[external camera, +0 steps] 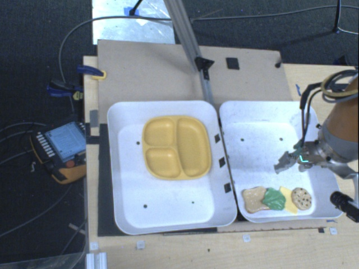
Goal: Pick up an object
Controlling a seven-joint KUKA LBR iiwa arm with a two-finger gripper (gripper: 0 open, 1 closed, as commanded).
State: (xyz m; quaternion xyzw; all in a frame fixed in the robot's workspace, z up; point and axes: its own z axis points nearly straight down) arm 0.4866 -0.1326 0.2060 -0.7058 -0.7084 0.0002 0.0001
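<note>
Here, two white bins [168, 217] sit on a cardboard-topped bench [151, 66] above dark carpet [33, 27].

Counted: two white bins [168, 217], side by side. In the left bin, one yellow tray [176, 147] with three compartments. In the right bin, four food pieces: one toast [253, 199], one green leaf [274, 198], one cheese slice [288, 200], one cookie [302, 198].

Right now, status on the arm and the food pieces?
Gripper over right bin, holding nothing. Toast, green piece, cookie clustered at front wall. Yellow plate in left bin.
</note>
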